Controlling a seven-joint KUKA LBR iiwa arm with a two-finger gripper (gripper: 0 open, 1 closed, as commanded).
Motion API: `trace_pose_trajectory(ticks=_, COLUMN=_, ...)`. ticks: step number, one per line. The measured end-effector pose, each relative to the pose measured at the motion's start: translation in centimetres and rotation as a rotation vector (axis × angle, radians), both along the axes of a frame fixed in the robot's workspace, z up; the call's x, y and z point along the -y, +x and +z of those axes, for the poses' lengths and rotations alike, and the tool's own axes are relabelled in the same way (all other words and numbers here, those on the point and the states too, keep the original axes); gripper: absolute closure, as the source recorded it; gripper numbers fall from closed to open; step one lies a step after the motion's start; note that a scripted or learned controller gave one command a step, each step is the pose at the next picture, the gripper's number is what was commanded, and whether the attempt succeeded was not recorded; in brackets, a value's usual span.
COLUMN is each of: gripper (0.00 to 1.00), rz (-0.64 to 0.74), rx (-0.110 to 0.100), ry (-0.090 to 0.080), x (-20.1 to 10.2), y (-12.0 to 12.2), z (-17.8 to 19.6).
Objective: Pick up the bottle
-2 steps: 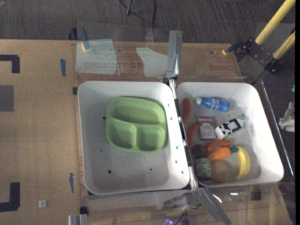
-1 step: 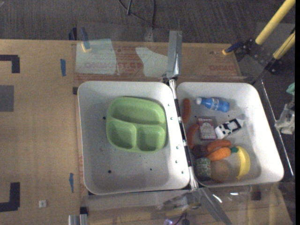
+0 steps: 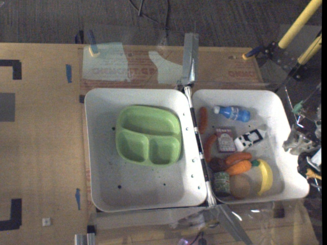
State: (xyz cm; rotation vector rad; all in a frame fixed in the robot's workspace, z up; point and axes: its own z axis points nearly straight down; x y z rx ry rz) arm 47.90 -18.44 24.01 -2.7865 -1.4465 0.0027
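A small blue bottle (image 3: 232, 113) with a white cap lies on its side near the far edge of the right bin (image 3: 278, 103), cap pointing left. My gripper (image 3: 300, 139) shows as a tangle of grey metal and cables at the right rim of that bin, well to the right of the bottle and apart from it. Nothing is seen held in it.
Below the bottle lie a small carton (image 3: 226, 140), a black-and-white toy (image 3: 249, 139), carrots (image 3: 239, 163), a banana (image 3: 264, 176), a potato (image 3: 241, 186) and sausages (image 3: 203, 119). The left bin (image 3: 99, 152) holds a green divided plate (image 3: 149, 135).
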Motion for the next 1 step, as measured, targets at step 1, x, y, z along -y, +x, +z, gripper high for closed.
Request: trace_pose_trajectory(ticks=1, gripper=1.0, rz=-0.024, rx=0.002, ry=-0.002, x=3.22, y=0.07, z=4.47)
